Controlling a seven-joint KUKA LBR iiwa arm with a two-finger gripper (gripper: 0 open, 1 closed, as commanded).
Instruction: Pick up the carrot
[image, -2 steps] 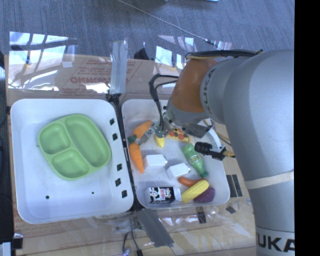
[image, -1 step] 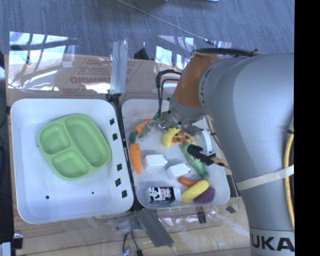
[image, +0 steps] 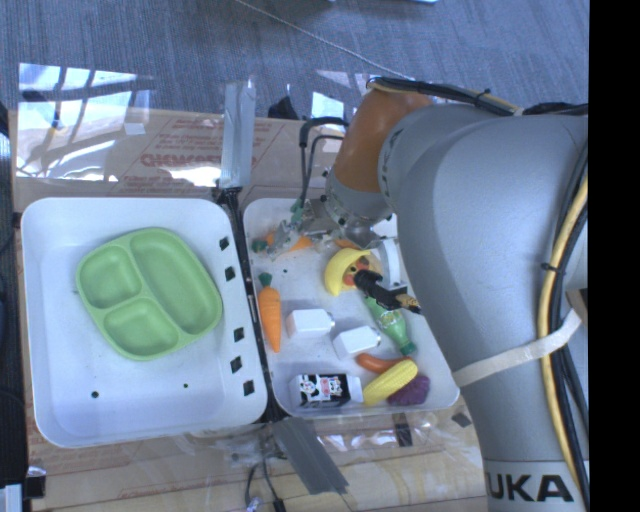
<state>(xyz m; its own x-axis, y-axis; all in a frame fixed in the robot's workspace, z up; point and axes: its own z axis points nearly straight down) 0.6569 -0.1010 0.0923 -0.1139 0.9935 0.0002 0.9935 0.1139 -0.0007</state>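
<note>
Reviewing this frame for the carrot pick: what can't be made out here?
- Pincer: in the camera view the arm's bulk covers most of it, so open or shut is unreadable.
- Small items under the pincer at the right bin's far end: too small and cluttered to identify.
- Right bin's right side: hidden behind the arm.
- Carrot: fully visible, lying apart from the pincer.

Grey arm (image: 480, 250) covers right white bin's (image: 262, 215) far right side; small orange and green bits (image: 285, 240) by the bin's top rim too small to identify.
</note>
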